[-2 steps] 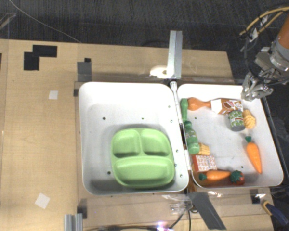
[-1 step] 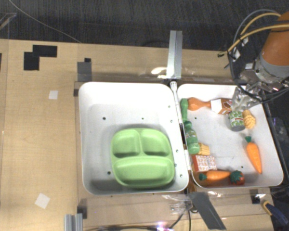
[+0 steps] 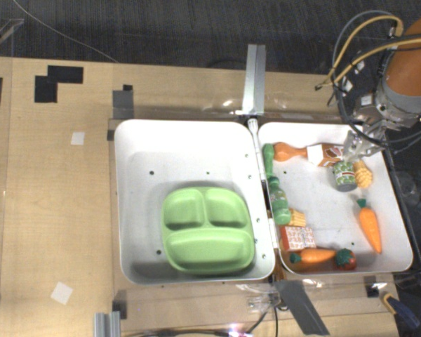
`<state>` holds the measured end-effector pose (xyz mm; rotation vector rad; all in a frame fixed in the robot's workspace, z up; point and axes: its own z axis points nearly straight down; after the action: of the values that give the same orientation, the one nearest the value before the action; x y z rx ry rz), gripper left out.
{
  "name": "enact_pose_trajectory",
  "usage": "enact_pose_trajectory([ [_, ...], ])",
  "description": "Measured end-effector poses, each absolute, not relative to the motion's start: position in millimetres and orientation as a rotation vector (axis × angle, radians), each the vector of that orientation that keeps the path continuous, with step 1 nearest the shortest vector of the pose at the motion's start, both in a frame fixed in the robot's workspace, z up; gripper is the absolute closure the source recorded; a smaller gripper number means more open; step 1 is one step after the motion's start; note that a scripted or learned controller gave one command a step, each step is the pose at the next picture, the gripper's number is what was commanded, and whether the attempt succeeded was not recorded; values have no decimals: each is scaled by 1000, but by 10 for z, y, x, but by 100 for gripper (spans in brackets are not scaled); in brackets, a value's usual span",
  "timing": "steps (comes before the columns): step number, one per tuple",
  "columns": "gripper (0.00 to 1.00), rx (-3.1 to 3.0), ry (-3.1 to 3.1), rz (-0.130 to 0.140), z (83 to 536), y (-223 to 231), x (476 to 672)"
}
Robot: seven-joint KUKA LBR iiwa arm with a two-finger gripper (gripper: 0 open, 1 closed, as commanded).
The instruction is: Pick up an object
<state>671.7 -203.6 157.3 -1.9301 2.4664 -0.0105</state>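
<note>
A: Where is the arm (image 3: pixel 407 69)?

B: Over the far right corner of the right bin (image 3: pixel 400 255). The gripper (image 3: pixel 356 148) hangs just above a small can (image 3: pixel 345 176) with a green label. Its fingers look spread, with nothing between them, though they are small and a bit blurred, so I say that with some doubt.

A: Can you read the can's label?

B: No. It is too small; I see green and pale patches, no letters.

A: What else lies in that bin?

B: A corn cob (image 3: pixel 365 175) touching the can on its right. A carrot (image 3: pixel 369 227) nearer the right wall, well apart from the can. At the far wall, a pale orange squash (image 3: pixel 290 152) and beside it a brown packet (image 3: pixel 330 154); its print is unreadable. Along the left wall, a cucumber (image 3: pixel 268 157) and below it a green bottle (image 3: pixel 278 203). Near the front, a red and white box (image 3: pixel 297 238) with a grid-like pattern, no legible writing, and a second carrot (image 3: pixel 313 256) lying next to a red item with a green end (image 3: pixel 346 259), perhaps a strawberry.

A: And the left bin (image 3: pixel 140 146)?

B: A green tray (image 3: pixel 208 229) with three compartments sits toward its front right.

A: Any marks on the bench (image 3: pixel 49 223)?

B: Black blocks (image 3: pixel 57 81) at far left, and white paper squares (image 3: pixel 77 138); no writing on any.
</note>
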Motion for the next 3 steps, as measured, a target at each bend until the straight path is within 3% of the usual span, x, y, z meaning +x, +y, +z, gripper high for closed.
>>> enact_pose_trajectory([
  [1,100,-2372,2048,-11,1688,-2042,6714],
  [2,100,-2536,1840,-14,2201,-1982,6713],
  [3,100,-2730,1543,-4,1539,-1868,6700],
])
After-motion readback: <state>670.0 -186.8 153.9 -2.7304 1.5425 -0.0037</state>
